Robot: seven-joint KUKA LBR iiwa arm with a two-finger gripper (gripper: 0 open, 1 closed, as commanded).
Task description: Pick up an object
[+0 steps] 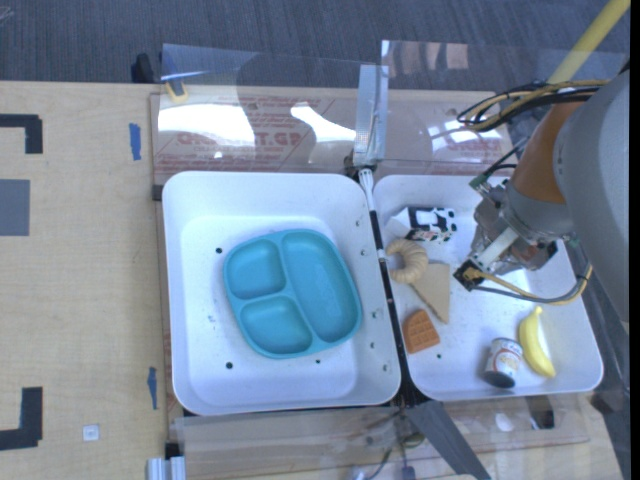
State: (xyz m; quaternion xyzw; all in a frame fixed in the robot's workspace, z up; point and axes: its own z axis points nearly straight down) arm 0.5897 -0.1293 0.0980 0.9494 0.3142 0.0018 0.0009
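Camera view: croissant [408,259] left of hand [514,253]

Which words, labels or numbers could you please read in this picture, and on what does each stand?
Nothing reads clearly.
Red print on the clear plastic panel: too blurred.
Label on the small round tin can: too small.
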